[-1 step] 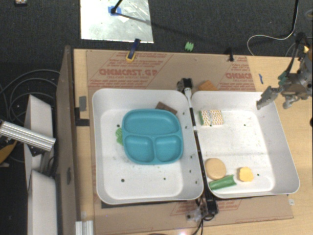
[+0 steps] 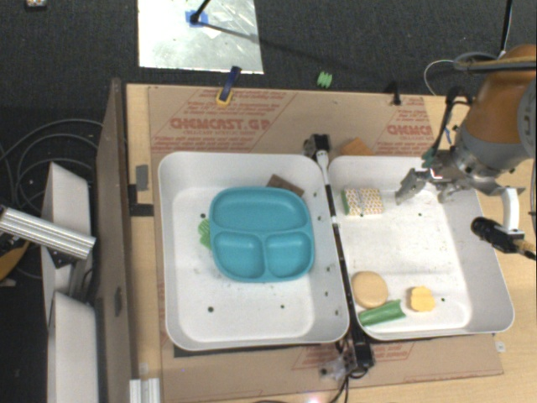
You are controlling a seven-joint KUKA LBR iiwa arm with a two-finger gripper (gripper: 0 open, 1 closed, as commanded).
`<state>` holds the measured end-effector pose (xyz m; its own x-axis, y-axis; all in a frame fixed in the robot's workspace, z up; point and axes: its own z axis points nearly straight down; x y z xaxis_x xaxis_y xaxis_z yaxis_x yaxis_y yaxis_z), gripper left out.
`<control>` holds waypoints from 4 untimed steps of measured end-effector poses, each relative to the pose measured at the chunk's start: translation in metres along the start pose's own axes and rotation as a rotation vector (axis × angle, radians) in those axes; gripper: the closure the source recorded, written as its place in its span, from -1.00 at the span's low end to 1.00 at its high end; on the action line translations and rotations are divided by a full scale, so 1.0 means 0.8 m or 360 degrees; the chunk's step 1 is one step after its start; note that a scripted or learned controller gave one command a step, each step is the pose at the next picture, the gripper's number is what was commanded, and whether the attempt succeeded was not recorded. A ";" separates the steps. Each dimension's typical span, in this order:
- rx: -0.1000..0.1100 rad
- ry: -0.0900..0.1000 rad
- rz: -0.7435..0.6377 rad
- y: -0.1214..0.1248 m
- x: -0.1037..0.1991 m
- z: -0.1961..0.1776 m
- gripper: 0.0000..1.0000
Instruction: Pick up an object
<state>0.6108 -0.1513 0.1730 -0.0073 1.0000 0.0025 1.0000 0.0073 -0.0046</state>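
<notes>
Overhead, hand (image 2: 417, 183) hovers above right bin (image 2: 487, 309), near patterned block (image 2: 363, 201).

Coiled black cables (image 2: 38, 154) and a metal sheet (image 2: 200, 22) on dark carpet.

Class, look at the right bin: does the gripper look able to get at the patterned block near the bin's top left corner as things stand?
Probably yes. The gripper hangs over the right bin, to the right of the patterned block, with bare bin floor between them and nothing lying on the block.
</notes>
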 end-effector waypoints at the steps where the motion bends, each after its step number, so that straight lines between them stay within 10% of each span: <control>1: -0.0005 0.0001 -0.0004 0.032 0.068 0.066 -1.00; 4: -0.0027 -0.0006 0.0003 0.079 0.069 0.101 -1.00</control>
<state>0.6730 -0.0953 0.0920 -0.0053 1.0000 -0.0011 0.9999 0.0053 0.0125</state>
